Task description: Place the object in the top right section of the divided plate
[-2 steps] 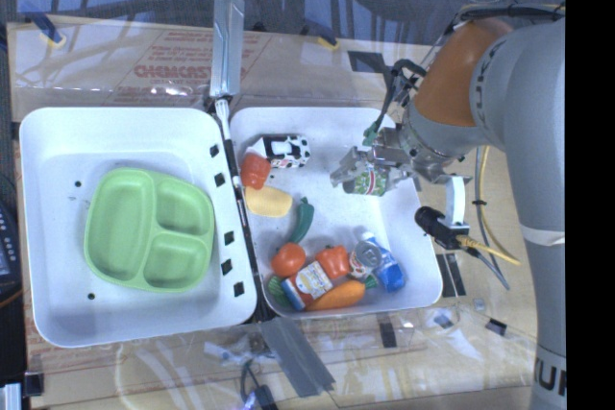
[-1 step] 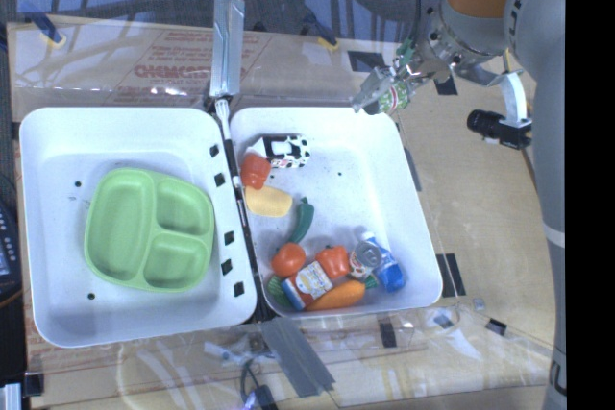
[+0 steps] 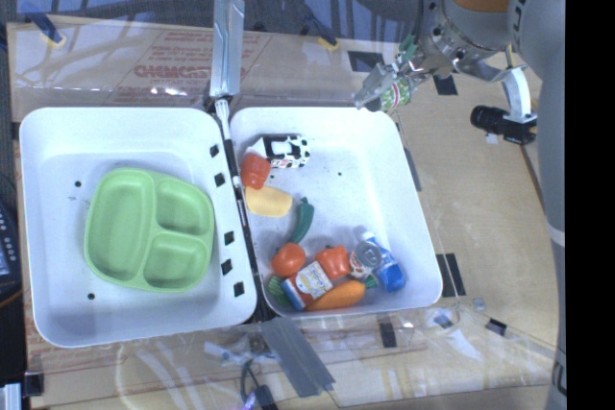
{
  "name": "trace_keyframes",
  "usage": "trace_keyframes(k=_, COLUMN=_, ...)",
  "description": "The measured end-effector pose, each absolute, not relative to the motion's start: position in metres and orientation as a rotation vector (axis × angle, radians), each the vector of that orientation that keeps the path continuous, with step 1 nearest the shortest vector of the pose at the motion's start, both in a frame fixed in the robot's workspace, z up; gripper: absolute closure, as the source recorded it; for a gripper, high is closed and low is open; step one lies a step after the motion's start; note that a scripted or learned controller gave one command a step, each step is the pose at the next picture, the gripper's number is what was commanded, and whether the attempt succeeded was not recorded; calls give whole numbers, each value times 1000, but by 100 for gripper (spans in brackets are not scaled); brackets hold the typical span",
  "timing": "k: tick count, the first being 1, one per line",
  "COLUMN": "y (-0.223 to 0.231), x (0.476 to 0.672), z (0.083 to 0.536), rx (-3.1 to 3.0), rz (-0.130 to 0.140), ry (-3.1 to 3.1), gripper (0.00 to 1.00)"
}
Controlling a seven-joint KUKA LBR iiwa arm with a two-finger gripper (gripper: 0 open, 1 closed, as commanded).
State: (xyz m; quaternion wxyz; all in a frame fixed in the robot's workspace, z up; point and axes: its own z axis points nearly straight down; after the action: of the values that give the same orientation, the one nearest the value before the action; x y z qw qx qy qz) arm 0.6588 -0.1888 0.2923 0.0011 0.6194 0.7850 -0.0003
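A light green divided plate (image 3: 108, 230) lies in the left white bin (image 3: 48, 149). It has one large section on the left and two smaller ones on the right, and nothing lies in any of them. My gripper (image 3: 377, 95) hangs over the far right corner of the right bin (image 3: 408, 197), above the rim. A small green and red patch shows at the gripper's side; I cannot say whether it is an object. The toy foods lie in the right bin, well below and left of the gripper.
In the right bin lie a black and white toy (image 3: 285, 149), a red piece (image 3: 255, 170), a yellow piece (image 3: 269, 201), a green pod (image 3: 302, 221), a tomato (image 3: 288, 259), a carrot (image 3: 338, 296) and a blue can (image 3: 381, 266). A grey divider strip (image 3: 228, 43) stands between the bins.
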Motion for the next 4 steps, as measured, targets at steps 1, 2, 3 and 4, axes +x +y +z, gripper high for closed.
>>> trace_keyframes(k=1, y=-187, x=660, z=302, rx=1936, rz=-2, ry=2471, gripper=100)
trace_keyframes(k=2, y=-186, x=660, z=312, rx=1927, rz=-3, ry=2476, gripper=100)
trace_keyframes(k=3, y=-209, x=657, z=446, rx=1872, rz=2, ry=2517, gripper=100)
trace_keyframes(k=4, y=-207, x=658, z=454, rx=1864, rz=-1, ry=2526, gripper=100)
